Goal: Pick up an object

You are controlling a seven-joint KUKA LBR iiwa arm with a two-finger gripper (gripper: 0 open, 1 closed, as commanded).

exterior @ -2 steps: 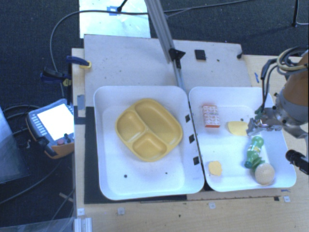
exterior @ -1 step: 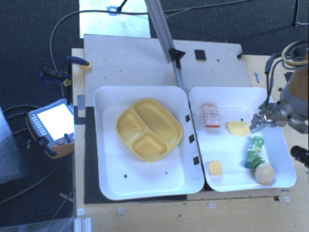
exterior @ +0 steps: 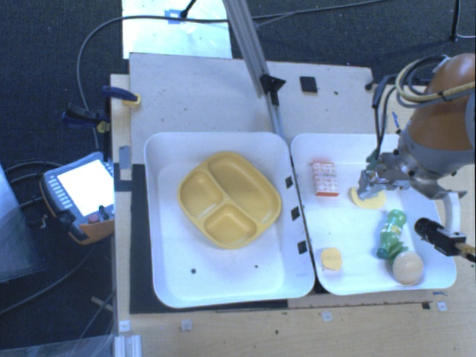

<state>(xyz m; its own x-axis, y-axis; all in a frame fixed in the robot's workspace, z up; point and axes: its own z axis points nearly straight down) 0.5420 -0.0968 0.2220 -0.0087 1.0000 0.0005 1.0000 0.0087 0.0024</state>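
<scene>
Camera view from above the bench gives me two shallow white bins side by side, and my arm [exterior: 439, 125], grey with an orange band, coming in from the right.

My gripper [exterior: 370, 187] is low inside the right bin [exterior: 305, 199], near the middle of it and toward its far edge. Its tips sit right over a flat pale yellow piece [exterior: 370, 199], shaped like a slice. I cannot tell from here whether the piece is between the fingers or only lying under them, and I cannot tell how far apart the fingers stand.

Also in the right bin:
- A small red and white packet [exterior: 324, 178] lies near the left wall, beside the gripper.
- A green bottle [exterior: 391, 233] lies on its side toward the near right corner.
- A beige ball [exterior: 407, 268] touches the bottle's lower end, at the near right corner.
- A small round yellow piece [exterior: 331, 259] sits by the near edge, toward the left corner.

The left bin [exterior: 167, 274] holds a yellow divided plate [exterior: 229, 198] with three compartments, set roughly in the middle.

Off the bench's left edge I see a handheld control pendant [exterior: 80, 195] with a lit screen.
</scene>
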